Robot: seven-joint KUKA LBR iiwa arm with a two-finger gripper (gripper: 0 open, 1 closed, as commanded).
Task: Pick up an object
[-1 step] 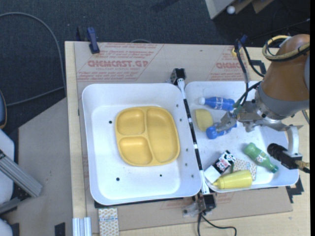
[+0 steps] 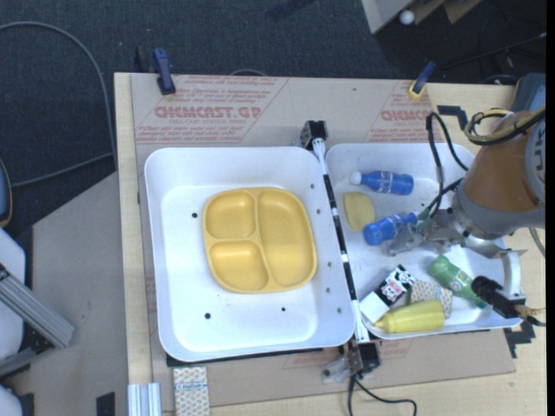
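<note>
yellow divided plate (image 2: 259, 237), two blue bottles (image 2: 387, 181), green bottle (image 2: 453, 275), black-and-white cow-patterned box (image 2: 396, 286), white bins (image 2: 173, 319)

Light is bright and even from overhead, with soft, short shadows. The left bin (image 2: 173, 258) glares nearly blown-out white around the yellow plate (image 2: 258, 239). The carpet (image 2: 61, 102) toward ten o'clock stays dim. Focus is slightly soft throughout, the arm (image 2: 507, 180) at three o'clock a little blurred.
</note>
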